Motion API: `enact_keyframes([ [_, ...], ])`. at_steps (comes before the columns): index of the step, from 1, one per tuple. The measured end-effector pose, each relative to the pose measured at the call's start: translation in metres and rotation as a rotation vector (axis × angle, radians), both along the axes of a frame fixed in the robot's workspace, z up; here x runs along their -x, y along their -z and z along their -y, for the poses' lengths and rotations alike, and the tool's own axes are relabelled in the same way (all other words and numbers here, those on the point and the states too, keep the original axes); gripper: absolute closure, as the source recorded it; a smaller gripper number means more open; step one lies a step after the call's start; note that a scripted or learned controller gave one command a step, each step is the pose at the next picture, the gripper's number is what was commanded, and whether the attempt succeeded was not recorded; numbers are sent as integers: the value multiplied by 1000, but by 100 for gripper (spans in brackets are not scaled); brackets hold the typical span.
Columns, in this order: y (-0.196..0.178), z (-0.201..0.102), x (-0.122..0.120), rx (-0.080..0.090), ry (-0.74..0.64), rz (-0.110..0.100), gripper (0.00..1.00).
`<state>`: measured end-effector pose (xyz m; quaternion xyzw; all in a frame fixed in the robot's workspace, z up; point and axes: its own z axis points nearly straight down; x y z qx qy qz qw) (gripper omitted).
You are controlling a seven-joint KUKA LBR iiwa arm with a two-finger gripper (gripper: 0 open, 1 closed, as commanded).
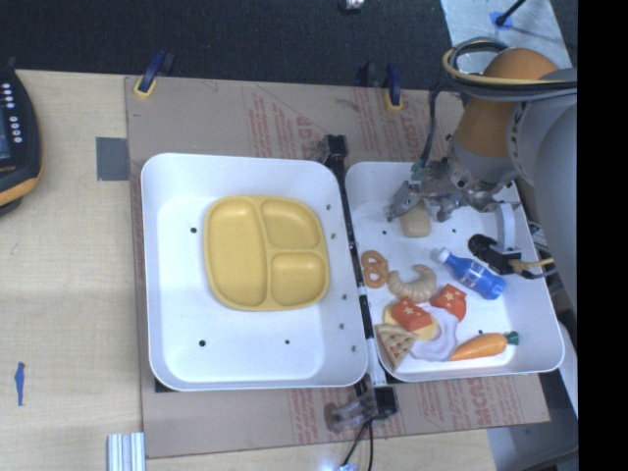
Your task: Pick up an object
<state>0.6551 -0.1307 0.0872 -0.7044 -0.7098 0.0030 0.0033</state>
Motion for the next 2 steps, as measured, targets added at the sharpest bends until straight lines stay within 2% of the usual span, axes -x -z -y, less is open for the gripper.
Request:
enact_keyframes([
  [1,-16,1,-2,2,-2,5,100],
  [2,-5,86,28,3,11,3,100],
])
